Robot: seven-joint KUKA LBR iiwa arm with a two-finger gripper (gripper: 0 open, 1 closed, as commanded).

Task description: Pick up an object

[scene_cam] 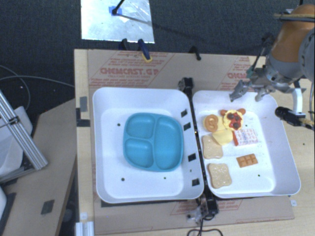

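Left bin (106,146): you see a blue divided plate (152,141) lying in its middle.
Bench (162,65): your cardboard sheet, printed red.
Foil sheet (116,14): behind the bench.

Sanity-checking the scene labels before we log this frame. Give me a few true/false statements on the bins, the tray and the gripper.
1. The blue divided tray lies in the left bin. True.
2. The toy food items lie in the left bin with the tray. False: they lie in the right bin.
3. The gripper is above the far edge of the right bin. True.
4. The gripper has a slice of toast between its fingers. False: both toast slices lie on the bin floor, apart from the gripper.
5. The small waffle piece lies to the right of the toast slices. True.
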